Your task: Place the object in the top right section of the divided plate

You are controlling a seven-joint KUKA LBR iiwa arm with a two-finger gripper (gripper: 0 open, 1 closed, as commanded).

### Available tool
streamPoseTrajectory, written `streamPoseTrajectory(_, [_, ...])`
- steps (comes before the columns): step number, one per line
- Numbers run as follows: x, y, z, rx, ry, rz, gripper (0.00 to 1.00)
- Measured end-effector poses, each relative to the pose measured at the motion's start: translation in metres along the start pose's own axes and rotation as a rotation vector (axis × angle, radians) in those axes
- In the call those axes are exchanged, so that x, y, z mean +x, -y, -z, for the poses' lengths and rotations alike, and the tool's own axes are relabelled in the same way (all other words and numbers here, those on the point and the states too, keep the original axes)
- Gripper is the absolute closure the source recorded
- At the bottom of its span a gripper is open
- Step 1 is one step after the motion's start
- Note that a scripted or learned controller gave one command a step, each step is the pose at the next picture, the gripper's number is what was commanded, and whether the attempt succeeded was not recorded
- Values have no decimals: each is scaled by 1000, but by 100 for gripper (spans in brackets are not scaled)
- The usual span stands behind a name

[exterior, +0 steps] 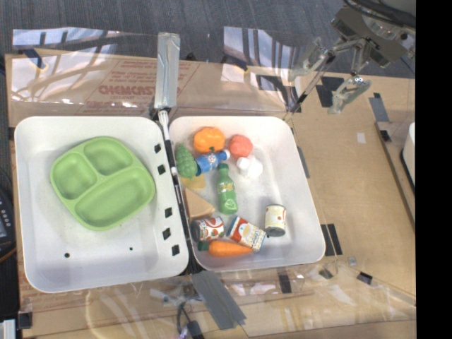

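Plainly, the task is sitting at its very start. The pincer [318, 96] is hanging over the bench beyond the far right corner of the right bin [305, 189], outside its rim, with its two thin fingers spread wide and nothing showing between them.

The divided plate [65, 189] is lying well away to the pincer's left and nearer the camera, in the left bin [35, 260]. Its top right section [109, 155] is showing bare green, and the other two sections are looking the same, so nothing is counting as placed.

Everything that could be the object is lying in the right bin, below and slightly left of the pincer as the camera sees it. Closest to the pincer are the red ball [241, 145] and the orange [208, 140], which are nearly touching each other by the bin's far wall. Farther off are the green bottle [226, 193] in the middle, then the small can [275, 219] and the carrot [227, 248] by the near wall. The task sentence is not saying which one is meant, so I cannot tell.

Judging from this, all of the work is remaining: reaching into the right bin, closing on one item, carrying it leftward across the rims between the bins, and releasing it into that section.
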State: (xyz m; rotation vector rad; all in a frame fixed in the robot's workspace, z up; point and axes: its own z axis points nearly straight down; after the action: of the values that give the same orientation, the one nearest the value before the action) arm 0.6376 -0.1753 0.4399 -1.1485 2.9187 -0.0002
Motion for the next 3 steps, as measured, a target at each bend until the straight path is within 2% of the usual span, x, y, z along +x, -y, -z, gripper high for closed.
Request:
streamPoseTrajectory(1, [12,26,0,-1,1,435,0])
streamPoseTrajectory(2, [7,39,-1,-1,2,770,0])
streamPoseTrajectory(3, [17,30,-2,-10,2,1133,0])
